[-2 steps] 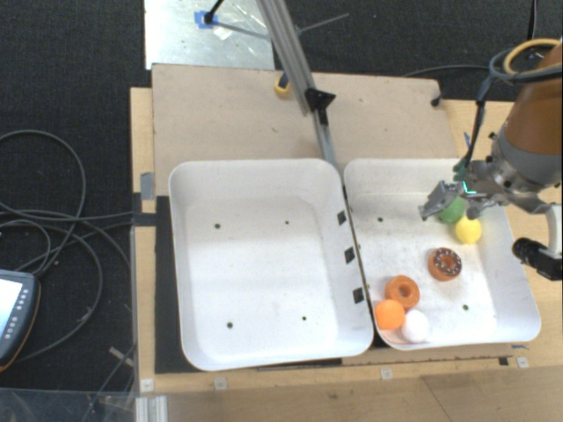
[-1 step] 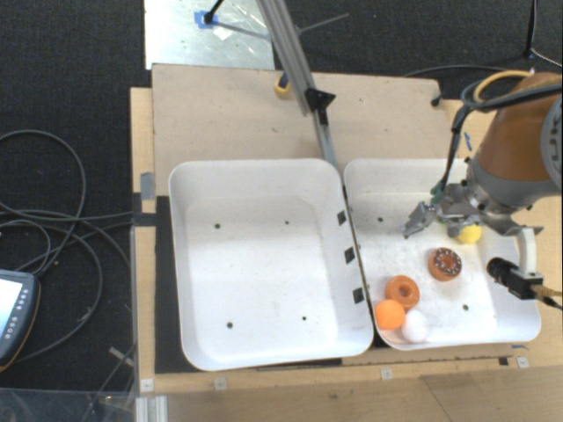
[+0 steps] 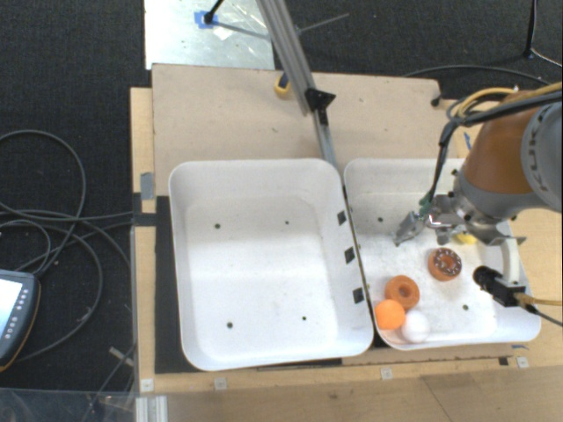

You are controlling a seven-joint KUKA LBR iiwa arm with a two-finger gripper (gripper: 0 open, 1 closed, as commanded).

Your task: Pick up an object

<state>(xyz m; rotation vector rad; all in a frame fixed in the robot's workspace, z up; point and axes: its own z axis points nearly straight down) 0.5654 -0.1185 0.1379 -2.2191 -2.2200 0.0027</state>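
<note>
Grey arm [image 3: 537, 161] with its orange band, and just below the wrist a brown doughnut [image 3: 445, 264] with pale speckles. Further down-left, an orange ring [image 3: 403, 290], an orange ball [image 3: 390, 314], a white ball [image 3: 415, 326], all in the white bin [image 3: 378, 187].

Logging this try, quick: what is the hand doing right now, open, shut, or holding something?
Hand: over the right bin, nothing seen in it; open or shut cannot be told.

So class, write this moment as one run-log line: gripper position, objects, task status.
gripper: over right bin, holding nothing seen | objects: chocolate donut, orange donut, orange ball, white ball near front | pick: not yet done
</note>
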